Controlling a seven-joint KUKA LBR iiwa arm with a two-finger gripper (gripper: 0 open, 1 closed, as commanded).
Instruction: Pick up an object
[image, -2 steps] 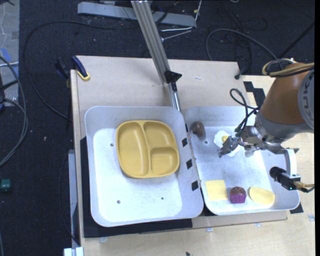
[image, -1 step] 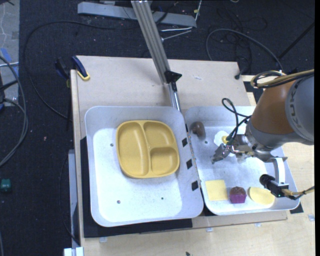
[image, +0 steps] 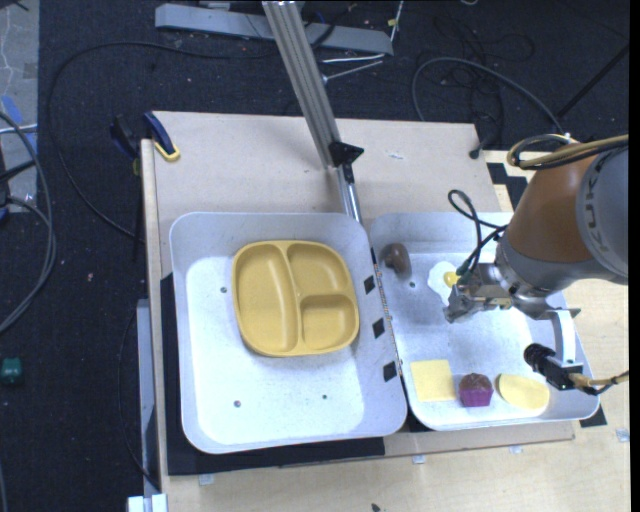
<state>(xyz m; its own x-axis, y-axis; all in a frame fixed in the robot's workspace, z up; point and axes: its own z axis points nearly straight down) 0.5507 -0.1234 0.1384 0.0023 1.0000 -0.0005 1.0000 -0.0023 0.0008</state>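
We see the pincer (image: 462, 300) low over the right bin (image: 420, 240), near its middle; whether it is spread or pressed together we cannot tell. A pale round piece (image: 441, 276) lies just beside it, and a brown lump (image: 397, 259) sits near the bin's left wall. Along the near edge lie a yellow square (image: 433, 380), a purple object (image: 475, 390) and a yellow oval (image: 523, 392), leaving bare floor between. The left bin (image: 200, 400) holds a yellow divided tray (image: 296, 297). Both rest on the wooden table (image: 250, 160), above dark carpet (image: 70, 250) strewn with cables.
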